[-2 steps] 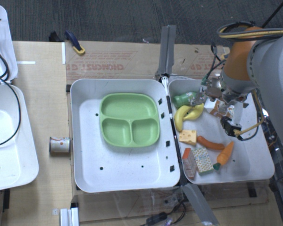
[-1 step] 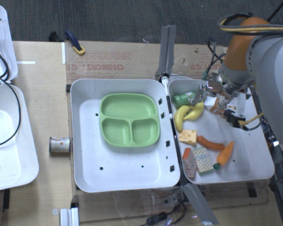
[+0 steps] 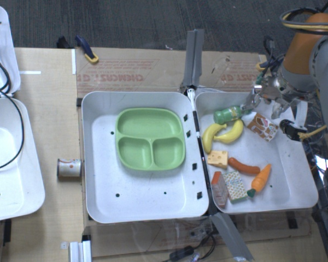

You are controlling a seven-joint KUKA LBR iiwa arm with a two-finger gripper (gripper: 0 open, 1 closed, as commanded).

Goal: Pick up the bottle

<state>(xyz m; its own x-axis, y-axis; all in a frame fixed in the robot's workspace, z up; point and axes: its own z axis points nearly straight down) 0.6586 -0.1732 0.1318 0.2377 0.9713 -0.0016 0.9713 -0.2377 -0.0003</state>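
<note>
A small green bottle (image 3: 227,114) with a white label lies on its side at the back of the right bin (image 3: 295,195), its cap end pointing right. My gripper (image 3: 255,99) hangs just right of and above that cap end, very close to it. The grey arm with its orange band comes in from the upper right. Wrist parts and cables hide whether the gripper touches the bottle.
Right bin also holds two bananas (image 3: 224,134), a cheese wedge (image 3: 218,158), a sausage (image 3: 244,166), a carrot (image 3: 261,179), a snack box (image 3: 262,127) and a packet (image 3: 235,187). The left bin (image 3: 98,190) holds a green divided plate (image 3: 151,138). A can (image 3: 70,168) lies on the bench.
</note>
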